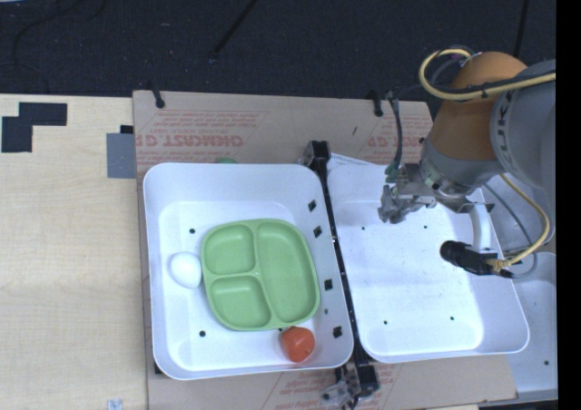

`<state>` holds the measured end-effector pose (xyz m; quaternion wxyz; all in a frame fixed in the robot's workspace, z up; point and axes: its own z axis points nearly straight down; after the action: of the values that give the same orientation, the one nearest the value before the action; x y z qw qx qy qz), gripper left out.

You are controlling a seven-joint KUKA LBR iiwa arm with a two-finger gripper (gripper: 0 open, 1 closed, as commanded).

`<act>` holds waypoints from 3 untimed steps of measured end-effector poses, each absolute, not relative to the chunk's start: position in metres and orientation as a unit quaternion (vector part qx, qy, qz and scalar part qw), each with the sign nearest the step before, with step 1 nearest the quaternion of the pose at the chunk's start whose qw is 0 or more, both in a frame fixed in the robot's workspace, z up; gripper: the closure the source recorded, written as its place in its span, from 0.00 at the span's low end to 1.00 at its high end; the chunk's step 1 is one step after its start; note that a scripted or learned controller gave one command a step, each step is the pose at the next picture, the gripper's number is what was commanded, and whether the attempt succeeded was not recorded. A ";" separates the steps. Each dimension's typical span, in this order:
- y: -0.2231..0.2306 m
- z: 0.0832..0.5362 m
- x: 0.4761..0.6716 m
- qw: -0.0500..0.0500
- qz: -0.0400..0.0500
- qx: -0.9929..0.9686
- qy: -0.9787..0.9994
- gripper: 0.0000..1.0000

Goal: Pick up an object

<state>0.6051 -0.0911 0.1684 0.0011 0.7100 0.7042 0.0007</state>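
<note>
In the camera view, two white bins sit side by side in the lower middle of the frame. The left bin (163, 218) holds a green divided plate (260, 273) lying flat near its centre. Its long axis runs from the upper left toward the lower right of the bin, with two smaller compartments on the left side and one long compartment on the right. A white egg-shaped object (185, 269) lies touching the plate's left edge. An orange-red ball (297, 343) rests just beside the plate's lower right corner, near the bin's lower wall.

The right bin (427, 308) lies under the arm, which enters from the upper right of the frame. The gripper (397, 204) hangs over that bin's upper left part; whether it is apart or together cannot be told. Nothing shows between its tips.
</note>
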 end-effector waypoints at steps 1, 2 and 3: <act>-0.100 0.229 0.603 0.001 0.001 0.711 0.703 1.00; -0.098 0.292 0.603 0.002 0.001 0.707 0.707 1.00; -0.054 0.290 0.593 -0.002 -0.001 0.706 0.708 1.00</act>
<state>0.5934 -0.0540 0.2899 -0.0018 0.7059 0.7083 -0.0007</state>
